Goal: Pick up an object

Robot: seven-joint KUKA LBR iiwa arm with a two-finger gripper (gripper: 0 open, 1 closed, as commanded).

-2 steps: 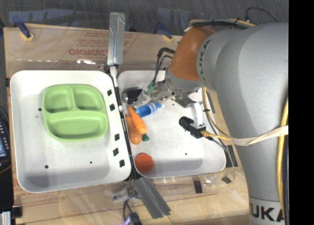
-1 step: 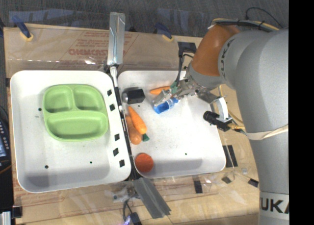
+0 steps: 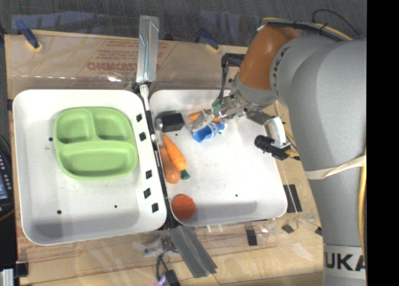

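The gripper [image 3: 219, 111] hangs low in the right bin [image 3: 249, 179], near its far edge, over a blue object [image 3: 206, 131]; finger state unclear, so nothing looks lifted yet.

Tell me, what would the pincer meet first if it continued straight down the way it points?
Probably the blue object lying just under the pincer in the right bin; depth is unclear.

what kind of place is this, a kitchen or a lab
Most likely a robotics lab bench, not a kitchen: a grey arm reaches over two white bins, which hold toy-like items such as a carrot and a green tray.
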